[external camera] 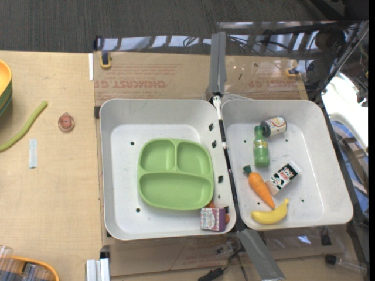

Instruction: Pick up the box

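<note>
Small pink box (212,218) tucked into the 5 o'clock corner of the left bin (111,174).

Treat it as light, stiff-sided cardboard that may dent under a hard squeeze and skid on the smooth bin floor; take it across its two flat faces, near the middle. It sits just beside the green plate (176,174), whose rim is at its 10 o'clock, with the bin wall close at 3 and 6 o'clock, so you have little room for the approach. Don't confuse it with the black-and-white carton (285,176) in the right bin (328,157). You cannot tell the gripper's state, nor how the box lies relative to it.
</note>
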Action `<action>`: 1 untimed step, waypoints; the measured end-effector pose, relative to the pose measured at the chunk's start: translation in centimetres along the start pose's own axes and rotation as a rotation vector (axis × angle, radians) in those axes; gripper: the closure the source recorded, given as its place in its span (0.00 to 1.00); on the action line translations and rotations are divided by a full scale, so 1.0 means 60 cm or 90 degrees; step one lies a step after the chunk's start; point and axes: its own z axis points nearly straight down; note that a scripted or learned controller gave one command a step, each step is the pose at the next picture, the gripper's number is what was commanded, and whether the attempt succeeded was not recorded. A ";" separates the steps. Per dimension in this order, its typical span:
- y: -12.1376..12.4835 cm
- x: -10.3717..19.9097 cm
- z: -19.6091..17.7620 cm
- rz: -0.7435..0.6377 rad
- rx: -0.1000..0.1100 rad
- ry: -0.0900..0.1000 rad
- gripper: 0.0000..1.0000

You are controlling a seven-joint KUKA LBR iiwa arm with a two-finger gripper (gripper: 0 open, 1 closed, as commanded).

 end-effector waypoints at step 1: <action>-0.009 -0.018 -0.071 0.085 -0.001 0.001 1.00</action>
